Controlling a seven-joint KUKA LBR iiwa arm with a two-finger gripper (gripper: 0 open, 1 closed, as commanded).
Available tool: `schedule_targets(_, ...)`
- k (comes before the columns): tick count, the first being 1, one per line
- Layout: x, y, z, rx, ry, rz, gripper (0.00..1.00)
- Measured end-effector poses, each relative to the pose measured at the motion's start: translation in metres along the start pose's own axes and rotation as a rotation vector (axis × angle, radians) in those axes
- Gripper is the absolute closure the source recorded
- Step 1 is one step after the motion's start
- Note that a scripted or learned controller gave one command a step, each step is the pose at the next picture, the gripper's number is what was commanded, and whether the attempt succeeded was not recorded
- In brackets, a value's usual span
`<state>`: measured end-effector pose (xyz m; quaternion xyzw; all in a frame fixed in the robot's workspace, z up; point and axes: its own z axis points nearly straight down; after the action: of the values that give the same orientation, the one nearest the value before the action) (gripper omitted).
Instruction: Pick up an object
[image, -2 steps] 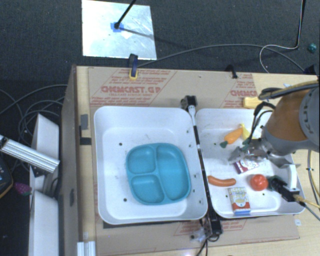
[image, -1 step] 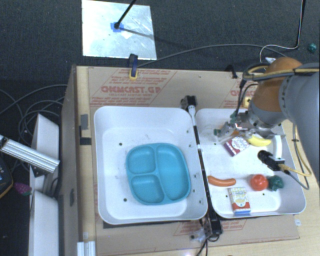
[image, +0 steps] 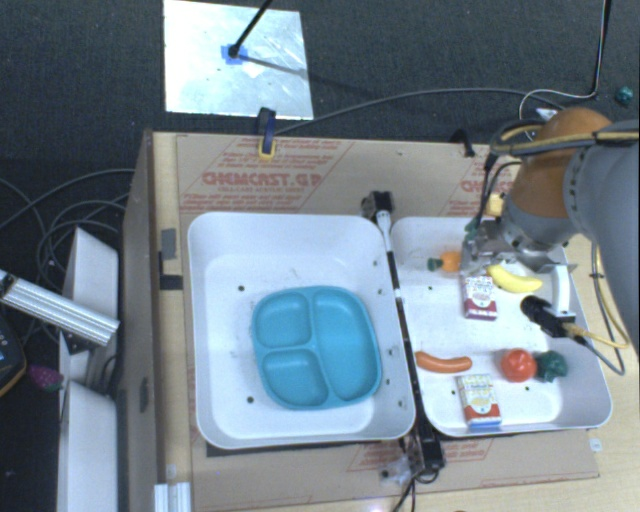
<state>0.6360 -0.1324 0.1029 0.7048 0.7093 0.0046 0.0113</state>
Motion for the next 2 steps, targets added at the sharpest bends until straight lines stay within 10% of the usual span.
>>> schedule_targets(1, 0.000, 0.000, 0.000, 0.001, 0.000, 0.000, 0.00)
schedule_targets(2, -0.003, -0.027, 0.012, 0.004, 0.004, 0.002, 0.00)
